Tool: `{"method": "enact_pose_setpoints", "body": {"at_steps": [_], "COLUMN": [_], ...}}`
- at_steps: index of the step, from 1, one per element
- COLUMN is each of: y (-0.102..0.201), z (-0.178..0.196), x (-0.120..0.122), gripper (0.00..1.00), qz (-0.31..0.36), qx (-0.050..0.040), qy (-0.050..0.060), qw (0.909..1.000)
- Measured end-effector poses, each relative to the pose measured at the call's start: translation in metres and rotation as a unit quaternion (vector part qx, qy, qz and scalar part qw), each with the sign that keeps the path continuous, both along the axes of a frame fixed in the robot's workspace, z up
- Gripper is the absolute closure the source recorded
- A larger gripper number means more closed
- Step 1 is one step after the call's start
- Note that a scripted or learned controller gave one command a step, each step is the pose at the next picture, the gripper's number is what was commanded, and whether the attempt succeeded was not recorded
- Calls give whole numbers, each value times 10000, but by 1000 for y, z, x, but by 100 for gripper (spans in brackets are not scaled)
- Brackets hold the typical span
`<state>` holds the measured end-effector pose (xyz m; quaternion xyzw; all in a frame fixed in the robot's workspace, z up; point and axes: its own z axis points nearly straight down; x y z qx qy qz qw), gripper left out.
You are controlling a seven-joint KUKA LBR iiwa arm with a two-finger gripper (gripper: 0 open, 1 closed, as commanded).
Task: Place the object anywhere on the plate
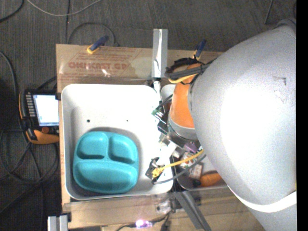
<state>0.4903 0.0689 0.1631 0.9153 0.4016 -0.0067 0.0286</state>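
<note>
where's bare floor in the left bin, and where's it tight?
Bare: the left bin floor above the teal plate, from its left wall to its top right corner. A thinner strip runs right of the plate. Tight: the bin's right edge, where the arm, cables and an orange object crowd together.

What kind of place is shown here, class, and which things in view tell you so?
Probably a robotics lab test bench: a grey arm with an orange band reaches over a white bin holding a teal divided plate, with loose cables on carpet.

Teal plate (106, 161) in left bin (86, 97) (three compartments), grey arm (245, 119) over right bin
</note>
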Motion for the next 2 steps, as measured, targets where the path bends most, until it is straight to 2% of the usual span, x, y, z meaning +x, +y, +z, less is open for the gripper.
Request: {"method": "enact_pose_setpoints", "body": {"at_steps": [2], "y": [-1], "z": [-1], "x": [0], "gripper": [100], "qz": [111], "qx": [12], "qy": [-1], "qw": [9999]}}
